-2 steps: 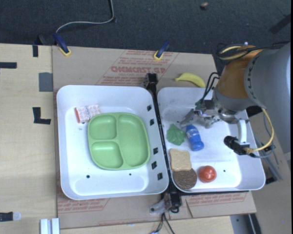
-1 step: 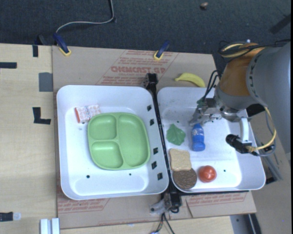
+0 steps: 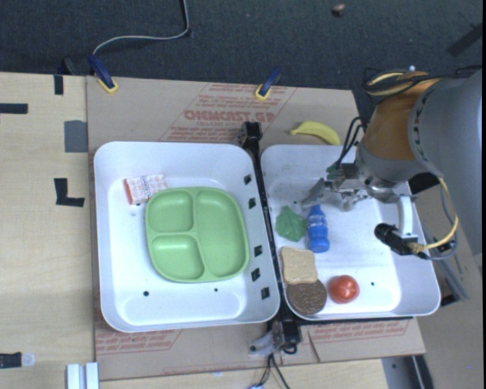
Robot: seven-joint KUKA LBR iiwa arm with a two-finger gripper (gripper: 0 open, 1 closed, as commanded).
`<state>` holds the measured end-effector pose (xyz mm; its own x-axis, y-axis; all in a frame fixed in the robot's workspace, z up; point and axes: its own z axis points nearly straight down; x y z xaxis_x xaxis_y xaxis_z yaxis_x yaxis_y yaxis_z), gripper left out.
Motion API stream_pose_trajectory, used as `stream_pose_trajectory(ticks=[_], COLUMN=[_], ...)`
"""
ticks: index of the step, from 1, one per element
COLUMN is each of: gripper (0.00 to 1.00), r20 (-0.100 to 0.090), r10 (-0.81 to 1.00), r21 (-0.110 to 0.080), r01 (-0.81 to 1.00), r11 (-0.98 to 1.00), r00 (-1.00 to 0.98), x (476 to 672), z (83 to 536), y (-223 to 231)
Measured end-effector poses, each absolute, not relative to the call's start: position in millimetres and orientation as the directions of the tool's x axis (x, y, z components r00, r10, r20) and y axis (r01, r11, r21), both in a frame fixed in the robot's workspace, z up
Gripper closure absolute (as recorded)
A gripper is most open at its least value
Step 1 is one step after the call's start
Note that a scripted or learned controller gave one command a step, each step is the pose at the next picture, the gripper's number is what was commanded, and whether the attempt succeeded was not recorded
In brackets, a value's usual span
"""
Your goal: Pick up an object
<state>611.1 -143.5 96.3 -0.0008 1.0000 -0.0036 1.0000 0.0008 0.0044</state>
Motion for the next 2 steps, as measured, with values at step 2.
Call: stream_pose_trajectory(ticks=[2], gripper=[0.0], r20=[-0.002], r10=[1.0], r21=[0.007], r01=[1.0], r11=[0.001], r00=[-0.001], x=[551.3], z=[87], y=[-100])
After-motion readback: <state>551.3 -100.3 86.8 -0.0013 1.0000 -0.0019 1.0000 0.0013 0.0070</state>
